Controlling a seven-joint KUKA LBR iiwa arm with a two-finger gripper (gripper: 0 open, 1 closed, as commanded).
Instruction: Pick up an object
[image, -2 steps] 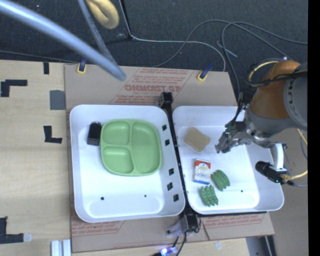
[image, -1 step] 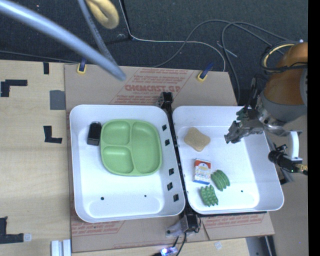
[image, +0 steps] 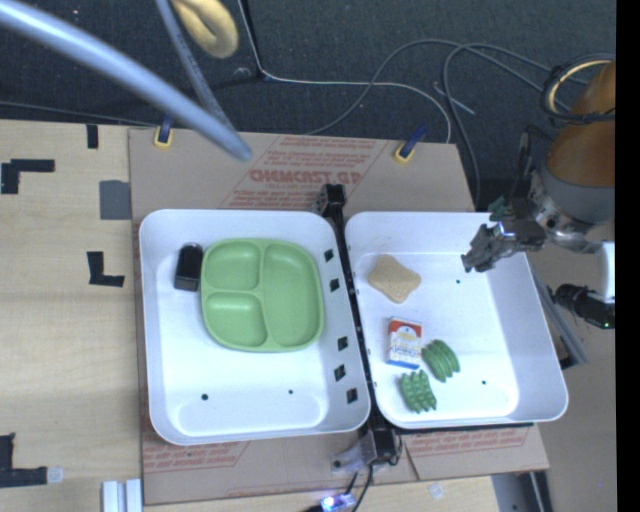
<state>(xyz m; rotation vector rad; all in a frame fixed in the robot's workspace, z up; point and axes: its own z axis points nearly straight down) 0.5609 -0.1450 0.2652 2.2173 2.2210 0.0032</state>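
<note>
While hovering at right bin (image: 520, 330) far-right edge, gripper (image: 478, 256) jaws: state untellable. Nearest: bread slice (image: 394, 278), toward bin's left edge, long axis slanting across it.

Both bins (image: 165, 330) are plain white, and the left one's got a light green divided plate (image: 263, 295) plus a little black block (image: 188, 267). Right side: tan sponge (image: 394, 278), red-and-white box (image: 404, 343), two dark green veggies (image: 428, 375).
</note>
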